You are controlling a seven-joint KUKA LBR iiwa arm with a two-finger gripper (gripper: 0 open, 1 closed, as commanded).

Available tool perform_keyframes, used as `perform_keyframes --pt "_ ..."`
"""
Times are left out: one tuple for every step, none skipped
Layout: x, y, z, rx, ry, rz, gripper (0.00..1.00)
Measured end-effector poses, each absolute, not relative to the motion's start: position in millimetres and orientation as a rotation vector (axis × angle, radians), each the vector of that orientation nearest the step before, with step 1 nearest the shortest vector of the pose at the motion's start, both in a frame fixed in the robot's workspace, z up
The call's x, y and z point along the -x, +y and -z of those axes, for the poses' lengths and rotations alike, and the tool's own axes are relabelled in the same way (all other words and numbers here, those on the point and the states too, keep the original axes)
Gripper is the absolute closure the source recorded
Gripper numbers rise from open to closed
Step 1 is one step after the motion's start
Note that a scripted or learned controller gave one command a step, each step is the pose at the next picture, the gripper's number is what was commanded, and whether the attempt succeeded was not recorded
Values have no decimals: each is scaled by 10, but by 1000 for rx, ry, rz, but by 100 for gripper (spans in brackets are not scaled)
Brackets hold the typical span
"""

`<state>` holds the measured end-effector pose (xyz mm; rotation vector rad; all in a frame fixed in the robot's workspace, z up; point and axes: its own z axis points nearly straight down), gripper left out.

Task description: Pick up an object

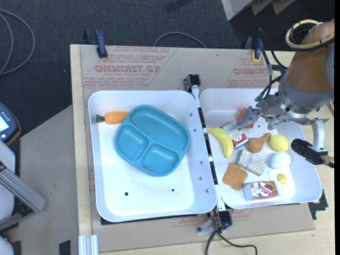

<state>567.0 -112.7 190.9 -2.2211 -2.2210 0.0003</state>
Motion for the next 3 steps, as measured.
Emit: perform_keyframes --pt "-6108 -1161 -848 2219 -2220 4 0" --pt "-6693 -1342 -853 2223 -2229 5 0" --pt "-6677 -1334 -960 2222 -2228 3 100"
